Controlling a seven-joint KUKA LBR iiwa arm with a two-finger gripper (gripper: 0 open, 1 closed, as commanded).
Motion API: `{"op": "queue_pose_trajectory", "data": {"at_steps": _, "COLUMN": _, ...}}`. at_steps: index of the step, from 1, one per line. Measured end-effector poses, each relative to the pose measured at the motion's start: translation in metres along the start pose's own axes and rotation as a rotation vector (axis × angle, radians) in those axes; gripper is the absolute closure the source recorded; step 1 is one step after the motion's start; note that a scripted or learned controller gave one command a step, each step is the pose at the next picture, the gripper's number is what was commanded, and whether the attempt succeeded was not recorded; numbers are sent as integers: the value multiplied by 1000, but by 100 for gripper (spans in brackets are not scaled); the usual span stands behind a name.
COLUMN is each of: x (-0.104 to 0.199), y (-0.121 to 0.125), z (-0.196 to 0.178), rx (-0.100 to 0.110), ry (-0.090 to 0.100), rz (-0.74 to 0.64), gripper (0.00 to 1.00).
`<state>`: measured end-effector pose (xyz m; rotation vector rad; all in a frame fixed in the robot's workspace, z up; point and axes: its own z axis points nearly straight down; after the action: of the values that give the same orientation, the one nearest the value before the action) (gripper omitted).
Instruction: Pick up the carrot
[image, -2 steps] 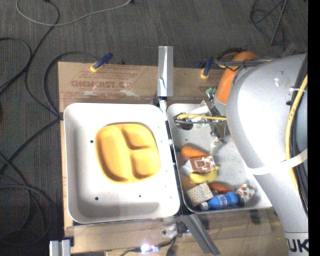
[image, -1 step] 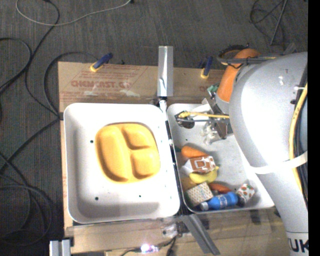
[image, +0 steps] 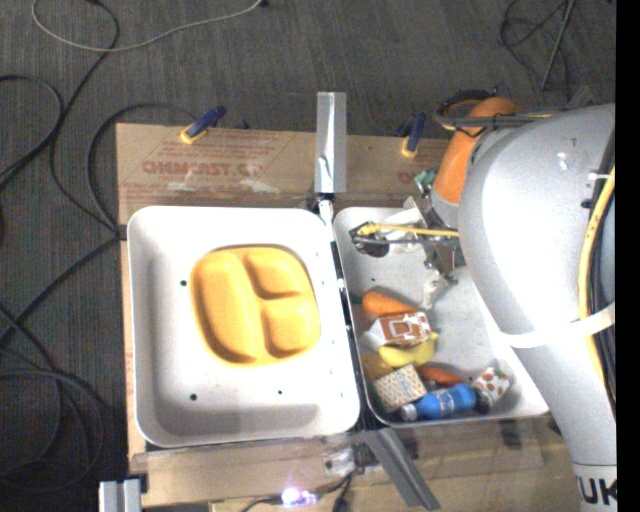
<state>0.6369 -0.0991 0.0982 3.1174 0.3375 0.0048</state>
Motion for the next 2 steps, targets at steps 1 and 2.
{"op": "queue_pose_trajectory", "data": {"at_steps": 1, "x": -8, "y": -34, "z": -85, "rx": 6, "ry": -7, "rz": -317, "gripper": 0}}
{"op": "queue_pose_trajectory", "data": {"at_steps": 2, "x": -1, "y": -100, "z": -85, "rx": 9, "ry": -7, "rz": -284, "gripper": 0}}
